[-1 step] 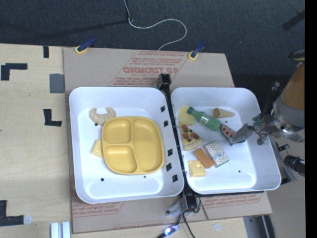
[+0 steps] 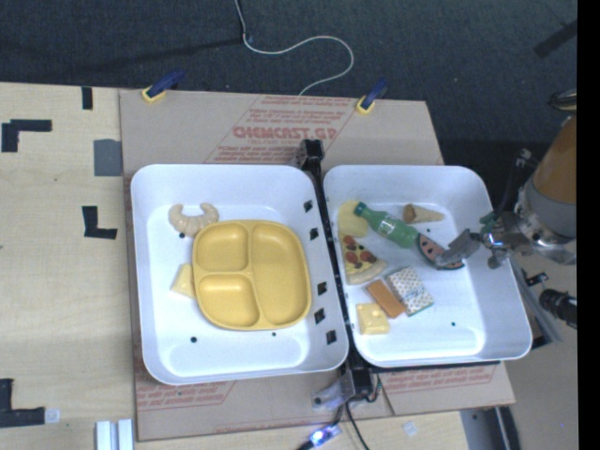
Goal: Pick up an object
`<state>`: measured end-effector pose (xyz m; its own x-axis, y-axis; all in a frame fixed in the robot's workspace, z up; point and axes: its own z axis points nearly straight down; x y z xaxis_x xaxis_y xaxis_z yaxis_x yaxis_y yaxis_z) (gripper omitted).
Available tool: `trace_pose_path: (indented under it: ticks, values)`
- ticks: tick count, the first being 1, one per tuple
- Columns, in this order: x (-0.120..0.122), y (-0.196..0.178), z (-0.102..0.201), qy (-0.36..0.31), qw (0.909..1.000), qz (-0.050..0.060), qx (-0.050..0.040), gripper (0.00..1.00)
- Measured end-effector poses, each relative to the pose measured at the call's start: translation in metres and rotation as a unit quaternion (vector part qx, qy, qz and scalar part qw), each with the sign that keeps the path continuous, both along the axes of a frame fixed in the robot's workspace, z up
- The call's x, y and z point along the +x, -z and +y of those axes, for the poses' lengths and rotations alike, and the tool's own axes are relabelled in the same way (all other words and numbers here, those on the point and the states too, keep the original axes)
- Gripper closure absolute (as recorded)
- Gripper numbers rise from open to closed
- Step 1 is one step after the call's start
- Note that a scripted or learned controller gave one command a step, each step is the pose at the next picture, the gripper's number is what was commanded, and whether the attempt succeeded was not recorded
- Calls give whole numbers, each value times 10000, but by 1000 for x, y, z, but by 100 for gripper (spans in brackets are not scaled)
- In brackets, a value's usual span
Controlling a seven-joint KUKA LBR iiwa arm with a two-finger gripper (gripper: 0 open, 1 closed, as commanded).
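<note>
Reaching in from the right, the claw (image 2: 457,251) hangs over the right bin (image 2: 487,336), just beside a watermelon slice (image 2: 430,248); whether it is open or closed cannot be told, and nothing shows in its grip.
Right bin: green bottle (image 2: 385,226), pizza slice (image 2: 360,256), patterned packet (image 2: 410,291), orange block (image 2: 385,298), yellow cheese piece (image 2: 372,319), cone-shaped piece (image 2: 424,215).
Left bin (image 2: 155,195): yellow divided plate (image 2: 251,274), croissant (image 2: 191,217) just beside its upper left edge.
Both bins rest on cardboard on the table (image 2: 47,279).
</note>
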<state>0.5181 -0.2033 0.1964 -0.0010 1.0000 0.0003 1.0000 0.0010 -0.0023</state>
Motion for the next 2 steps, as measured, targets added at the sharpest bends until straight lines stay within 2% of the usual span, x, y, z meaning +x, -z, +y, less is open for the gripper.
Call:
trace_pose_path:
  ticks: [1,2]
  values:
    - [4,46,6,-4,10000,18,4,0]
    - [-5,105,4,13,10000,-1,-2,0]
